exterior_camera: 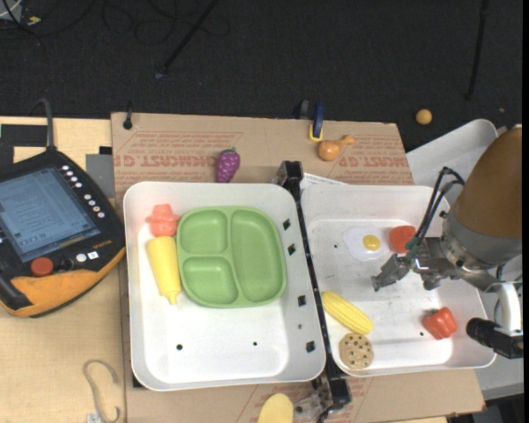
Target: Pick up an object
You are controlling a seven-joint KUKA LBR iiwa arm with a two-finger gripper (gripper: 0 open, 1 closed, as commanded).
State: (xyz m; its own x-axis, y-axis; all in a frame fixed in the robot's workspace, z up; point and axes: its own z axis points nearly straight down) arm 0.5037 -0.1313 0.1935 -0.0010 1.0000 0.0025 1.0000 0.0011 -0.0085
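At the near edge of your view, a yellow lemon-like piece [276, 407] sits on the cardboard at 6 o'clock, outside both bins. Just above it, in the right bin [383, 203], a cookie [356, 351] lies in the near-left corner with a corn cob [347, 312] touching the bin floor just beyond it. At 4 o'clock a red pepper [440, 322] rests near the bin's right wall.

Mid-scene, the gripper [404, 267] hangs over the right bin floor at about 3 o'clock; you can see its dark fingers spread apart with nothing between them. Just past it lie a fried egg [367, 244] and a red tomato-like piece [401, 236].

In the left bin [212, 359], a green divided plate [230, 257] sits with a yellow bottle [165, 268] and an orange-red piece [162, 220] at its 9 o'clock side.

Farther back, the cardboard [176, 152] carries upside-down red lettering you can't read with confidence. A purple grape bunch [227, 164] and an orange pear-like piece [332, 148] rest there. A teach pendant [44, 223] sits at 9 o'clock.
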